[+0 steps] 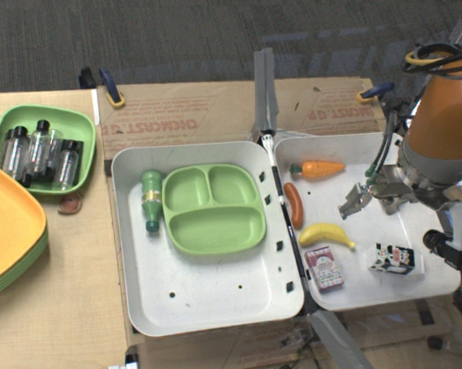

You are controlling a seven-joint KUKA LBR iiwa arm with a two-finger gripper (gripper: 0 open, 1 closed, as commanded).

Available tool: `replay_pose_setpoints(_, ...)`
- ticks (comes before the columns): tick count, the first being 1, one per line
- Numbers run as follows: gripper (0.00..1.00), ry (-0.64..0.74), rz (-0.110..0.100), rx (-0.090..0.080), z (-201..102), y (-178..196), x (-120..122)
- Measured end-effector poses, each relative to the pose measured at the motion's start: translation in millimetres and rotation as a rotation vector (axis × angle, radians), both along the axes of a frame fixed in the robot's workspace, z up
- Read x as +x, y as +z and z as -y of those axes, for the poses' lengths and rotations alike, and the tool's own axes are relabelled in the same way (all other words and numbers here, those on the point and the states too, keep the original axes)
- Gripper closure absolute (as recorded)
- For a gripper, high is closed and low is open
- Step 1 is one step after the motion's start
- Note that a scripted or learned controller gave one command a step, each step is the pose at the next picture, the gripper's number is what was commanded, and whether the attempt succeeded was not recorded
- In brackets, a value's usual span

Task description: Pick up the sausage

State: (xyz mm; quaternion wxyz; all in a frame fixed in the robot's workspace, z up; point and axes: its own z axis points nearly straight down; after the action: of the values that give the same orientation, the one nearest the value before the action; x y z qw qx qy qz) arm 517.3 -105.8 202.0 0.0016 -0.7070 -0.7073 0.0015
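The sausage (295, 204) lies lengthwise against the left wall of the right bin (428, 288), just above the banana (326, 235). I'd judge it a light, smooth toy – apt to roll – so I'd pinch it across its middle. My gripper (357, 201) hangs well apart to its right; jaw spread I cannot tell. The cardboard's (171, 113) print is too blurred to read.

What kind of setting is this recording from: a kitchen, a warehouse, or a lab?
Most likely a robotics lab bench, not a real kitchen. Two white bins sit on taped-down cardboard, holding toy food such as a sausage and banana, with clamps at the bench edge.
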Motion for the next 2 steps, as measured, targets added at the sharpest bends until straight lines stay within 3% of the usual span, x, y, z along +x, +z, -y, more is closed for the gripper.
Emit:
replay_pose_setpoints(1,0.0,0.277,0.024,-0.003,-10.4,-100.9,32.2)
replay_pose_setpoints(2,1.0,0.273,0.026,-0.002,-10.0,-91.8,32.9)
